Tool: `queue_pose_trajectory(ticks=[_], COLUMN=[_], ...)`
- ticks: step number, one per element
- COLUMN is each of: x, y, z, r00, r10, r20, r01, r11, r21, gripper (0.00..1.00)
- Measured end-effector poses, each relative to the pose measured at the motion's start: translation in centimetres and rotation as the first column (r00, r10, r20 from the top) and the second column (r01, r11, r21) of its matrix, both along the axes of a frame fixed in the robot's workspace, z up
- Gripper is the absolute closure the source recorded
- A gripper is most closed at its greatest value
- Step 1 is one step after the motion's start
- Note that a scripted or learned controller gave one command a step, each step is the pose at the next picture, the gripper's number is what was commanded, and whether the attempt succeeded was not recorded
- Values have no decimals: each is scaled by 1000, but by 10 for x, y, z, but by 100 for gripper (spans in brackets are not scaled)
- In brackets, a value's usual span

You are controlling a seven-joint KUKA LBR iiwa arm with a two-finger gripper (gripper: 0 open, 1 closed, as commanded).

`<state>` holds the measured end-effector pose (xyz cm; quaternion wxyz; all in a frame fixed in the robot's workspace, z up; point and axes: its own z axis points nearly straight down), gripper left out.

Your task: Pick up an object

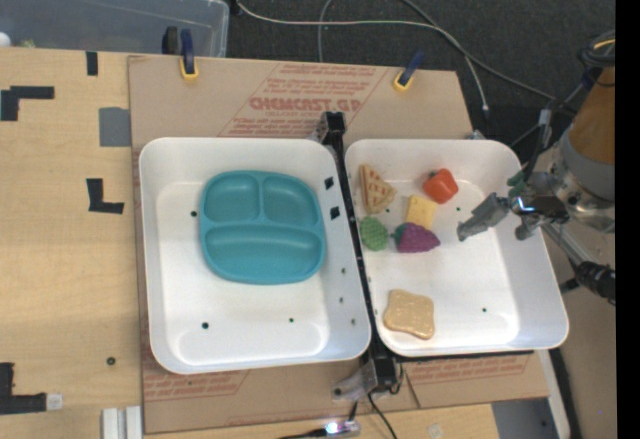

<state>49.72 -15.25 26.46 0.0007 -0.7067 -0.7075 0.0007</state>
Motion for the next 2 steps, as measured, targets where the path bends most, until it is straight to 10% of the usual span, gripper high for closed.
queue_pose_trajectory(ticks=[2], x=[-7], y=[6], z=[-106], r00=[1000], r10=[-1], r20=[-5], r01=[1], r11=[1000], r21=[2], gripper=[0])
